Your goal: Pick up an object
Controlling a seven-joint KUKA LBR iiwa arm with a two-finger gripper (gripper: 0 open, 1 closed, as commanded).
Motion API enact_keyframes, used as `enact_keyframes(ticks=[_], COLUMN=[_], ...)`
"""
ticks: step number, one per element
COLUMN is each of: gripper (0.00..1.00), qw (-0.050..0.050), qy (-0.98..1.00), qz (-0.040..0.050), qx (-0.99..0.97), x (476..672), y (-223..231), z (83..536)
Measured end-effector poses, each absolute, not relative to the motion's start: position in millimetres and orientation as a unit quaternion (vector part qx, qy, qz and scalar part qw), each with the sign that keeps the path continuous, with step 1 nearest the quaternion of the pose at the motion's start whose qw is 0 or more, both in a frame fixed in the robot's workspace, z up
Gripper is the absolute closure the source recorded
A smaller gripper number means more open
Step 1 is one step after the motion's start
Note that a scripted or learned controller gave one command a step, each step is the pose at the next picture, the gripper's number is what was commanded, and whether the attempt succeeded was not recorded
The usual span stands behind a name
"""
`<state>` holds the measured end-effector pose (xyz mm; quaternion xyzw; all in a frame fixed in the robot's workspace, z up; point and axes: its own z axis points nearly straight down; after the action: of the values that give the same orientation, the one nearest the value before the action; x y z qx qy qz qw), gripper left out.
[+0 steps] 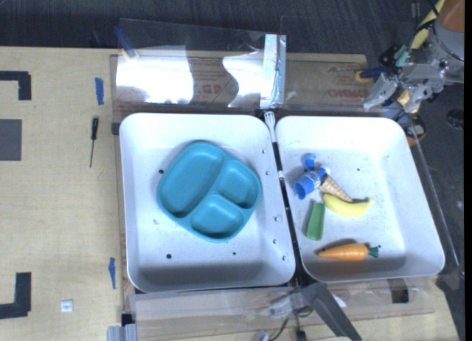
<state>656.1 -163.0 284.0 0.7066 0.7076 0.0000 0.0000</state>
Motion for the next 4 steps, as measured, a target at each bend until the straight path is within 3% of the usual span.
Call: enact_keyframes(ticks=[1, 2, 3, 4], gripper=[0.00, 0.00, 1.00, 0.00], qw=[-0.002, 0.005, 0.007, 0.006], qy=[0.782, 0.783, 0.783, 0.783], qz=[-0.0012, 0.0035, 0.0054, 0.0049], qx=[0.624, 0.622, 0.622, 0.622], x=[616.2, 542.9, 544.7, 544.2], y=[-126, -116, -115, -115], z=[172, 91, 102, 101])
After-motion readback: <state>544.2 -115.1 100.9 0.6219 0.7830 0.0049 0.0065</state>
